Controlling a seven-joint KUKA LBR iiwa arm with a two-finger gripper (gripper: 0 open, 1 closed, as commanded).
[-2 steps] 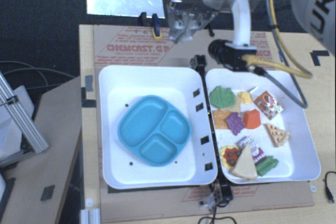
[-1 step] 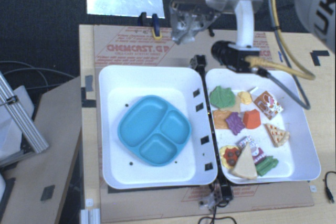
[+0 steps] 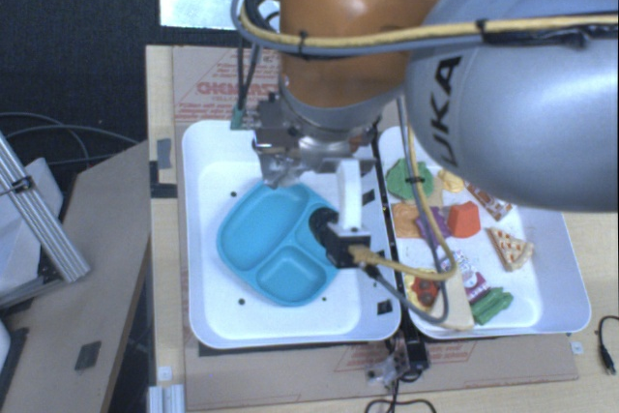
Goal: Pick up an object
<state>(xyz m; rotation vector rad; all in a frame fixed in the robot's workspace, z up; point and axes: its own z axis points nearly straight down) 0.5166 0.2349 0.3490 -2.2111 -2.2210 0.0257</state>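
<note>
Gripper (image 3: 280, 171), open or closed I cannot tell, hangs over the blue tray (image 3: 261, 247), at its far rim

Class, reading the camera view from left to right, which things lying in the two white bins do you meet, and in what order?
Blue divided tray in the left bin → green leaf-shaped toy → red-orange toy piece → toy pizza slice, the last three in the right bin.
</note>
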